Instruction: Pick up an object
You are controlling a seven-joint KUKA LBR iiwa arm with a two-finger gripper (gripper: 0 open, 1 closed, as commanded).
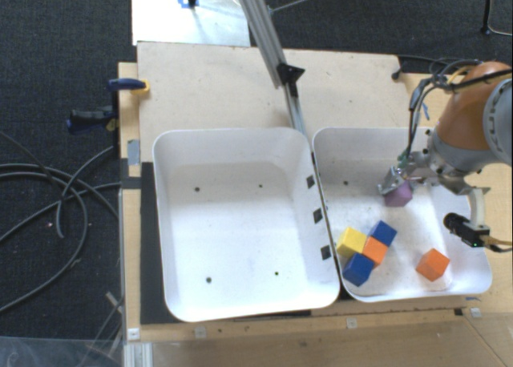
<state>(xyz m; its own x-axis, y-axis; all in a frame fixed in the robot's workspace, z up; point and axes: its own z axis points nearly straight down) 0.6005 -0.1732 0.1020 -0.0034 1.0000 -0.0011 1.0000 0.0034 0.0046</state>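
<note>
One purple block (398,193) is seen in the right bin (353,149), just at the gripper (394,182); whether it is gripped cannot be told. Judged light, rigid and smooth, it would best be taken across opposite flat faces.

we count two white bins, the left bin (240,221) and the right bin (353,157), set side by side on one bench (208,85). in the right bin we count six small objects: two blue blocks, one (384,233) higher and one (358,269) lower; two orange blocks, one (373,250) between the blues and one (433,264) off to the right; one yellow block (351,240); and one purple object (398,192). we see one arm (473,117) with one gripper (394,181). at the bench's left edge we count one blue clamp (127,84).
</note>
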